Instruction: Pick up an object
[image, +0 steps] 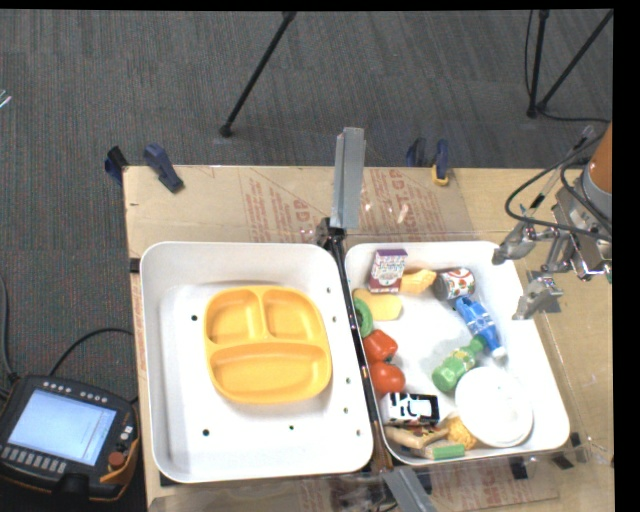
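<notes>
Camera view shows you the claw (528, 275) spread wide, holding nothing, at three o'clock by the right bin (553, 385); labels unreadable.

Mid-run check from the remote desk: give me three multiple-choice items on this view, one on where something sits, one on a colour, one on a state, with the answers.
1. Where does the yellow divided tray lie?
A. In the left bin
B. In the right bin
C. On the cardboard behind the bins

2. What colour is the bottle lying near the middle of the right bin?
A. Red
B. Blue
C. Black

3. Where is the gripper relative to the bins?
A. Deep in the left bin, on the tray
B. Over the right edge of the right bin, with nothing between its fingers
C. Pressed on the white round lid

Answers:
1 A: the tray rests inside the left bin, alone.
2 B: its body is blue with a white cap end.
3 B: the fingers hang at the bin's right rim, apart from every object.
</notes>
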